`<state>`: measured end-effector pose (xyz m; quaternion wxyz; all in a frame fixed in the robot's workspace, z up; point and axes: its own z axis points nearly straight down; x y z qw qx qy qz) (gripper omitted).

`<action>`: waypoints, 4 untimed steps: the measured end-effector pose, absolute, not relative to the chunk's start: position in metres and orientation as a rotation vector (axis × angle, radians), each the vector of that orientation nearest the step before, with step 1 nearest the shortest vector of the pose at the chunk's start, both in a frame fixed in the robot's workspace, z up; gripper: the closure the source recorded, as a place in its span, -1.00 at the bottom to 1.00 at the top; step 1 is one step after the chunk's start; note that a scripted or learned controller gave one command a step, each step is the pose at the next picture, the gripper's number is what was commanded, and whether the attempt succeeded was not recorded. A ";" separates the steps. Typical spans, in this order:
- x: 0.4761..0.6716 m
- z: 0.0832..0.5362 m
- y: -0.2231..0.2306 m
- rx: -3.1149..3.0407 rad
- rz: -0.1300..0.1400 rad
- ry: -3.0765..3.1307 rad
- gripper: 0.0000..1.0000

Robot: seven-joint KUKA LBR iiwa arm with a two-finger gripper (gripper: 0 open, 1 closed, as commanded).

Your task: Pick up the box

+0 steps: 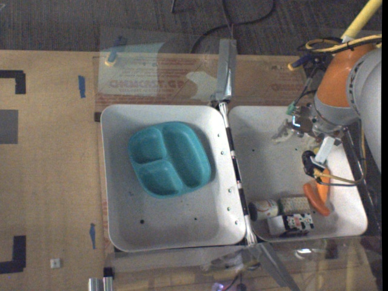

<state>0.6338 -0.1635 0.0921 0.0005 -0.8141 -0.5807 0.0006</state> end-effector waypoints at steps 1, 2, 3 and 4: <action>0.667 0.087 -0.120 -2.464 -0.003 -1.955 -1.00; 0.597 0.088 -0.132 -2.597 -0.005 -1.772 -1.00; 0.602 0.088 -0.105 -2.584 -0.005 -1.796 -1.00; 0.602 0.088 -0.106 -2.584 -0.005 -1.795 -1.00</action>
